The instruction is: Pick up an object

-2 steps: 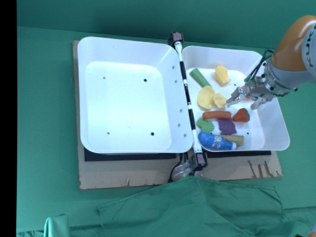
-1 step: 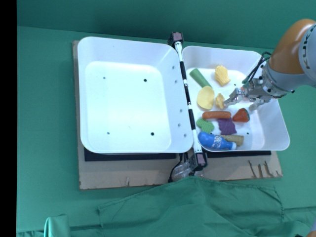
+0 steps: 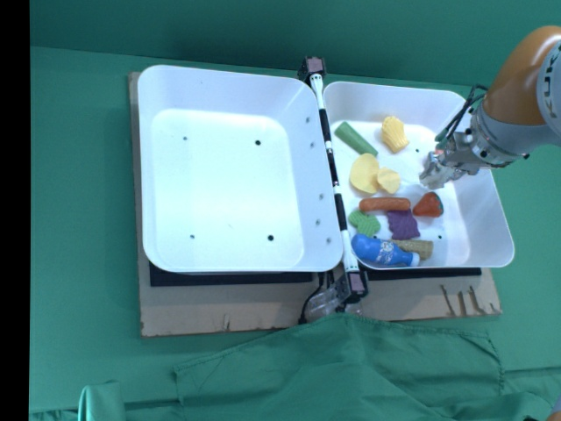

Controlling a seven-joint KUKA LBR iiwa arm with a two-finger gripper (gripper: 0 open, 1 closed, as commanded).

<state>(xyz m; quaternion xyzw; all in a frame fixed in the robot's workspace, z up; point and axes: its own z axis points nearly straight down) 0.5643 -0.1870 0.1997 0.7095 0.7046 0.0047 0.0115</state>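
Camera view has the gripper [image 3: 436, 175] hovering in the right bin [image 3: 491, 235], can't tell its state. Looks like the approach step; next it drops onto the strawberry toy [image 3: 429, 205] just below.

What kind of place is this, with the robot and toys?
Probably a robot lab test bench. A robot arm reaches over two white bins, toy food lies in the right one, and green cloth covers the table.
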